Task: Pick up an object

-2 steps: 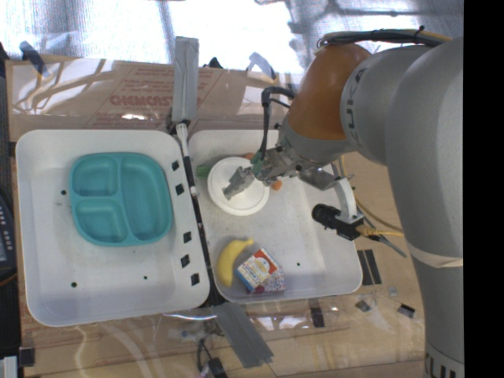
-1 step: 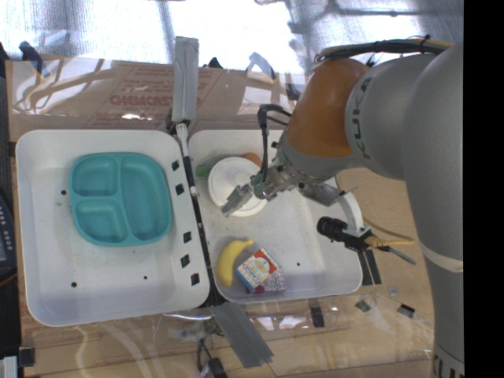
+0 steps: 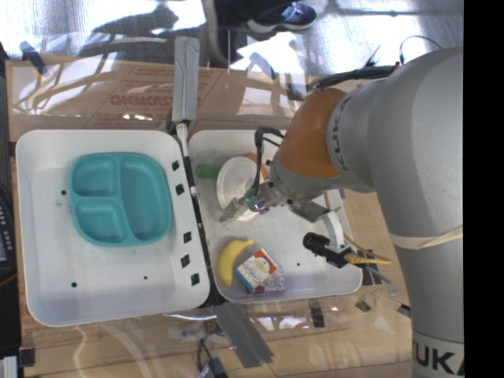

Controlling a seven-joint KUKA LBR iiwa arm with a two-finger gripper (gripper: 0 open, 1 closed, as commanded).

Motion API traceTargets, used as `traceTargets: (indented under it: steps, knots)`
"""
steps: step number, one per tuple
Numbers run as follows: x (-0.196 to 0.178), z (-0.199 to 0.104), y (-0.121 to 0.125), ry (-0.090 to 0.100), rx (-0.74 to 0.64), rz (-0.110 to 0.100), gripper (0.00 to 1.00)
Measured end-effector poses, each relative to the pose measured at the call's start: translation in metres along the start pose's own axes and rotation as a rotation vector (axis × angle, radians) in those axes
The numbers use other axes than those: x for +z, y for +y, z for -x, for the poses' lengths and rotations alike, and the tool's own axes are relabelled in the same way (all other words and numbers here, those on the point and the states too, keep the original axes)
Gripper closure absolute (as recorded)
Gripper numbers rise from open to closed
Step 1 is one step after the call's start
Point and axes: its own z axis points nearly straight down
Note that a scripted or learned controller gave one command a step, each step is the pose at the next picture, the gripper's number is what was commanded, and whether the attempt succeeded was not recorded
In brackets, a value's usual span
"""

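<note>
While the arm (image 3: 378,132) is reaching into the right bin (image 3: 287,239), the end effector (image 3: 235,209) is hovering at the bowl (image 3: 231,176) rim; spread or pressed, I cannot tell. Descending straight is probably keeping the banana (image 3: 231,260) undisturbed.

Tray (image 3: 120,197) in left bin (image 3: 47,278); banana (image 3: 229,261) beside carton (image 3: 260,272) in right bin (image 3: 290,241)

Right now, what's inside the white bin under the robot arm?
A round white bowl, a yellow banana, a small colourful carton and a green piece. The grey arm covers the rest of the bin.
</note>
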Motion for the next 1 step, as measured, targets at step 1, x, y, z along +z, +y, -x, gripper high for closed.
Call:
traceTargets:
  steps: [1]
  knots:
    - [0.0046,0.0260,0.0453,0.000,0.073,0.000,0.00]
